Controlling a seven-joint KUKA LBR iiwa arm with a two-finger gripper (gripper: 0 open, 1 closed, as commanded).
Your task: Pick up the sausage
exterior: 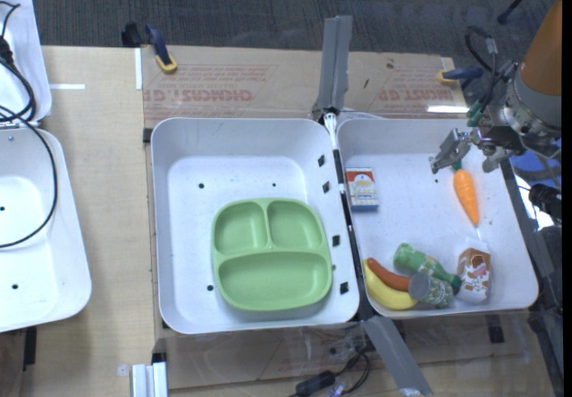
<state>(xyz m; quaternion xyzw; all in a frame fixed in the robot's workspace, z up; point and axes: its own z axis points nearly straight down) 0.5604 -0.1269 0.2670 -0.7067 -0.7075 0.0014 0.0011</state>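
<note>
The reddish-orange sausage (390,274) lies at the near edge of the right white bin (527,243), partly hidden between a yellow banana (386,293) and a green bottle-shaped toy (425,273) that overlaps one end. The lettering on the small red-and-white carton (361,189) and on the brown-and-white pouch (474,274) is too small to read. The left white bin (179,207) holds a green three-compartment plate (271,254), while the metal two-finger gripper (469,150), its fingers spread apart, hovers above an orange carrot (466,196).

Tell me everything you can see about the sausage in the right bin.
The sausage is a short, smooth, reddish-orange link, plastic-looking like a toy. It lies flat and slanted near the front of the right bin, resting along the banana, its right end meeting the green bottle. Nothing grips it.
</note>
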